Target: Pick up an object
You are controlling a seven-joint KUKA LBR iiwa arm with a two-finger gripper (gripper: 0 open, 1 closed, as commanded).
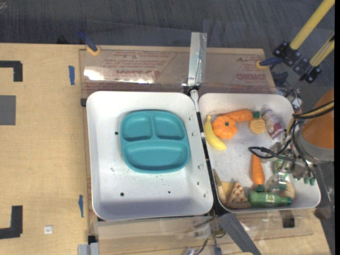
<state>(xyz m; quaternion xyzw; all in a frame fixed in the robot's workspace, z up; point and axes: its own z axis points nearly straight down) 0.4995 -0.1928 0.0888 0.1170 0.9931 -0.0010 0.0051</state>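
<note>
Left bin (106,195): holds one teal divided plate (155,141), set near the middle; bare white floor all round it

Right bin (241,101): crowded; small pumpkin (224,128) touching a banana (214,135) near the shared wall; a longer carrot (240,115) above the pumpkin; a round cracker-like piece (257,126) and a wrapped packet (272,123) toward the far right; a second carrot (257,170) upright-lying at centre; pizza slice (236,194) and green bottle (270,198) along the near wall

Gripper (287,171): low over the right bin's right side, just beside the second carrot and above the green bottle, amid dark cables; its opening cannot be told, and nothing is plainly seen in its grasp

Risks, as judged: the bottle lies against the near wall, so a descent there could strike the rim or pinch two items at once; its round body may roll away; loose cables could snag neighbours

Room: open floor lies at the right bin's middle, between pumpkin and second carrot; the near-right corner is tight, hemmed by wall and clutter; clear exit is straight upward
</note>
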